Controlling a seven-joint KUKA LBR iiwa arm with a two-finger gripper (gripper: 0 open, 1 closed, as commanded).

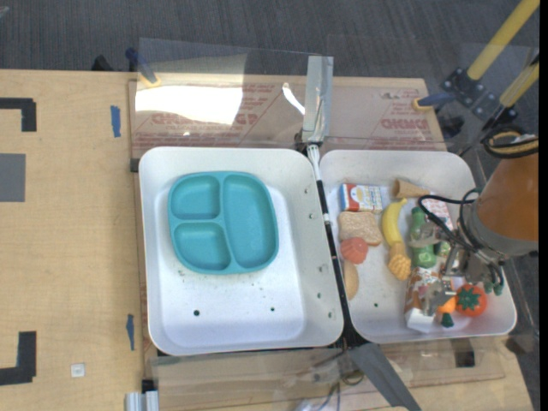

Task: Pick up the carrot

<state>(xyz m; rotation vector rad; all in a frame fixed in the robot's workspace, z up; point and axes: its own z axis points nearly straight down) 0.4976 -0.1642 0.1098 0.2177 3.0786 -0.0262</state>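
In the right bin (372, 315), a small orange carrot (446, 312) lies near the front right corner, between a white-based packet (419, 308) and a round orange fruit with a green top (470, 300). My gripper (443, 271) hangs low over the bin's right side, just behind the carrot and above the clutter. Cables and the wrist hide much of it. Nothing shows clearly between its tips.
The right bin also holds a milk carton (363, 198), bread slice (360, 226), banana (392, 222), green bottle (418, 230), a yellow piece (399, 267) and a peach-coloured fruit (354, 250). A teal divided plate (224, 223) lies in the left bin (231, 315).
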